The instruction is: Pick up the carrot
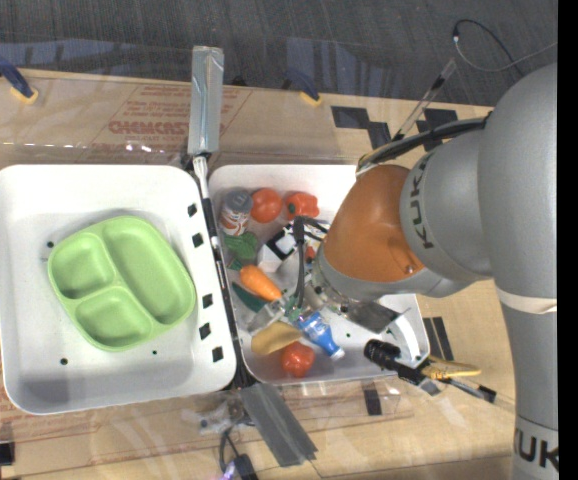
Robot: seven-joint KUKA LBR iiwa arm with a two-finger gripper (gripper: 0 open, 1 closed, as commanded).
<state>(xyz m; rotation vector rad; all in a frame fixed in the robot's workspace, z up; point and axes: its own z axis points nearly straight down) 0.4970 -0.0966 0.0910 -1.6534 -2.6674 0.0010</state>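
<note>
One carrot (pixel 260 284) lies in the right bin (pixel 269 373), beside the claw (pixel 294 303)

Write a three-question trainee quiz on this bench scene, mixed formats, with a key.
1. True or false: the carrot lies in the left bin.
2. Which item sits in the left bin? A) green divided plate B) blue bottle C) red tomato
3. Fill in: the arm's orange band hangs over the ____ bin.

Key: 1 false, it lies in the right bin; 2 A; 3 right.
</note>
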